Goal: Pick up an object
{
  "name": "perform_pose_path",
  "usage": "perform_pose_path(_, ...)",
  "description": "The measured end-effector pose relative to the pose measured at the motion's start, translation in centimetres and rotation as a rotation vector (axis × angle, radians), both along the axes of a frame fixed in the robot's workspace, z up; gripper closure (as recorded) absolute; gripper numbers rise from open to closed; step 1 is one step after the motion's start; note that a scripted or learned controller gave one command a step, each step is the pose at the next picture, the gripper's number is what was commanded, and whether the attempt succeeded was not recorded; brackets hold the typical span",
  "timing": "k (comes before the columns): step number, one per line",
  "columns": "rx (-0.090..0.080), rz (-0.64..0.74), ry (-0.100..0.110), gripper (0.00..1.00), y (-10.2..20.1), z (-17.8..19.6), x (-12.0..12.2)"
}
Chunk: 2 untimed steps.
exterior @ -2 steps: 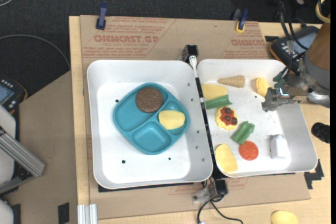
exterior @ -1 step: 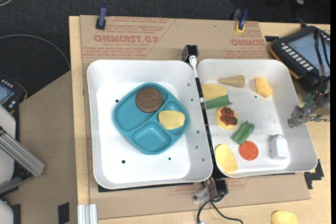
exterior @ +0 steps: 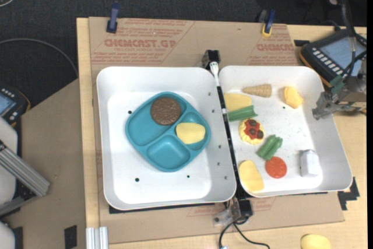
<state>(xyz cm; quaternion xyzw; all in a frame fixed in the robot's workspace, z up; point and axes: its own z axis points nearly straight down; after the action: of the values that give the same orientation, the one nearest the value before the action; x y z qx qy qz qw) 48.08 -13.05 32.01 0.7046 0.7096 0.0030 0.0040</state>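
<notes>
End effector (exterior: 327,103) sat at the right bin's (exterior: 326,143) far right rim, finger state impossible to tell, toy foods lay loose in that bin, a red tomato (exterior: 276,168) near its front, teal divided plate (exterior: 167,131) in left bin (exterior: 116,172)

Two white bins (exterior: 116,178); one blue plate (exterior: 166,154); ten food toys (exterior: 273,167).

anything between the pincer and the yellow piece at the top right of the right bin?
Nothing visible. The pincer sits at the right bin's right rim, and only bare white floor separates it from the yellow piece. The cone-shaped piece lies beyond it, further left.
</notes>
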Motion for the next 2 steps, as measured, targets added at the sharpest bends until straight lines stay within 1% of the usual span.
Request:
perform_pose_path(1, 0.006, 0.009, 0.012, 1.00, 17.3, -1.1, -0.2)
perform_pose_path(2, 0.001, -0.004, 0.007, 1.00, 18.6, -7.9, 9.2)
